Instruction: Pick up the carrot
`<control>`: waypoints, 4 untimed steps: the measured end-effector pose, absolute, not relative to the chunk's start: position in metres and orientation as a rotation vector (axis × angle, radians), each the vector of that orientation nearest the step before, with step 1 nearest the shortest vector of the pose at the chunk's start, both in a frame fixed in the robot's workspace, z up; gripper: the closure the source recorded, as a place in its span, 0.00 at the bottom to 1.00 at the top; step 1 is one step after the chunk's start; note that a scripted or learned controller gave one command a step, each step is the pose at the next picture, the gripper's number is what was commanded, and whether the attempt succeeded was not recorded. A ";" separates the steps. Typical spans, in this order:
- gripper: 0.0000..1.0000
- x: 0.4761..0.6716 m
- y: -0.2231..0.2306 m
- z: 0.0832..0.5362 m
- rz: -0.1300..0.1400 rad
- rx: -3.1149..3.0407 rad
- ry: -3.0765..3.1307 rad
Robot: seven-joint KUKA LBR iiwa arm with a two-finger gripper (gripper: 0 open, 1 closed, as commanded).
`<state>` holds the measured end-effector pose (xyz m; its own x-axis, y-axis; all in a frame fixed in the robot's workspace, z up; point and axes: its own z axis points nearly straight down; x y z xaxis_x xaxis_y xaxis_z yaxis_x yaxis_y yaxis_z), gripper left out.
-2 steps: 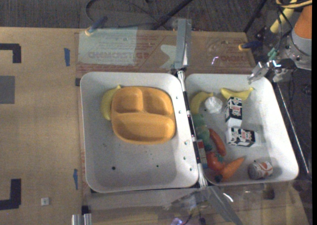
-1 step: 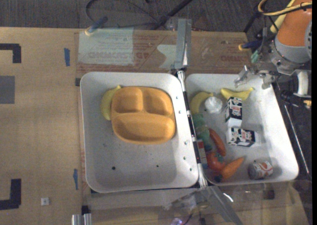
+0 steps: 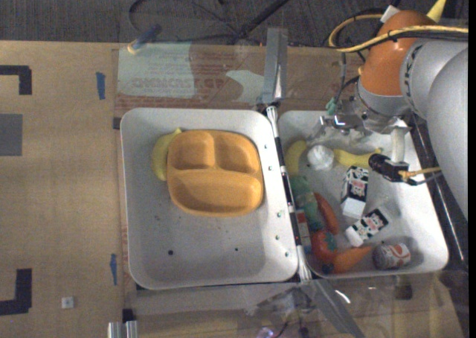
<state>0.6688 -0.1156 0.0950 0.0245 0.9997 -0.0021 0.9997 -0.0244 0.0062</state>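
The carrot [image 3: 352, 257], orange and tapered, lies along the front wall of the right bin [image 3: 425, 214], touching a red-orange piece on its left. My gripper [image 3: 334, 123] hangs over the far left part of that bin, well behind the carrot and apart from it, above a white round piece [image 3: 320, 156] and a yellow banana-shaped item [image 3: 355, 158]. The grey wrist with its orange band [image 3: 387, 68] rises behind it.
Around the carrot lie a red pepper-like item [image 3: 325, 211], two small milk cartons [image 3: 355, 182] [image 3: 370, 224], a can [image 3: 392, 254] and a green item [image 3: 300, 187]. The left bin [image 3: 186, 258] holds an orange divided plate [image 3: 214, 171] over a yellow thing [image 3: 160, 156].
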 end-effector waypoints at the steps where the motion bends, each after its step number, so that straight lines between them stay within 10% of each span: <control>1: 0.00 0.668 0.014 0.185 0.003 2.103 2.333; 3: 0.00 0.668 -0.007 0.255 0.003 1.426 2.794; 4: 0.00 0.661 -0.019 0.184 0.001 1.069 2.955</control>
